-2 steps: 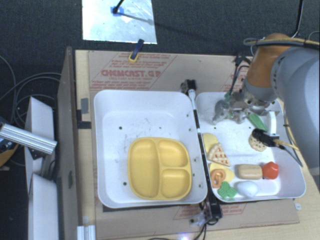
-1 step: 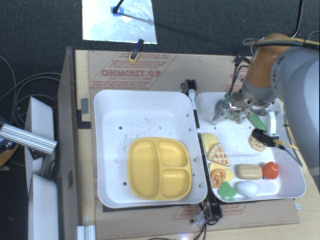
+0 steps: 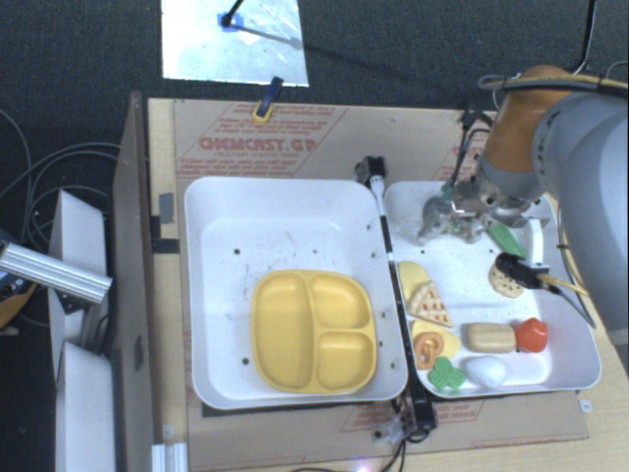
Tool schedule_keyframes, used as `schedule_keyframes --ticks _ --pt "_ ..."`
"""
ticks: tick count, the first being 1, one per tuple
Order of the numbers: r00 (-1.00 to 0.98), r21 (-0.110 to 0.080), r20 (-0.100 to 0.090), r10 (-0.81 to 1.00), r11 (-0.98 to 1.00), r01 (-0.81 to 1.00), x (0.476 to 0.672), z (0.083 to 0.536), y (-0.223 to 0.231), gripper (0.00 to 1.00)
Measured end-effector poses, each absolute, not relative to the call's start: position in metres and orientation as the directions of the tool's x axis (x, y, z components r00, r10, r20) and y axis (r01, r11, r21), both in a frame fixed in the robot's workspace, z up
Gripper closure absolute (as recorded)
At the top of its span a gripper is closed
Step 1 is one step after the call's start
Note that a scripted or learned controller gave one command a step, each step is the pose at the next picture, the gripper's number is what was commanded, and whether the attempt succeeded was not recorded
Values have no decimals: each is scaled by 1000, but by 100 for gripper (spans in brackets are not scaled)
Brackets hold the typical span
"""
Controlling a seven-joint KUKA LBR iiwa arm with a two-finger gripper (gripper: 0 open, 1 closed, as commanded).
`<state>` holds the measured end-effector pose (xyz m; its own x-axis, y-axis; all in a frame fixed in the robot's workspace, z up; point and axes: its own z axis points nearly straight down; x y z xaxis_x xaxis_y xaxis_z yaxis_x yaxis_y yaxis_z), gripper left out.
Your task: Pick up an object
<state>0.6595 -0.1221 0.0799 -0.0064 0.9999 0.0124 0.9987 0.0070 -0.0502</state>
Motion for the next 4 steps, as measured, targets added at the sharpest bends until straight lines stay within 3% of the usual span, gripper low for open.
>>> schedule_keyframes --ticks 1,4 --pt "-5 -48 5 1000 5 999 659 80 -119 0" --pt "-5 -47 14 1000 5 999 660 80 -155 0"
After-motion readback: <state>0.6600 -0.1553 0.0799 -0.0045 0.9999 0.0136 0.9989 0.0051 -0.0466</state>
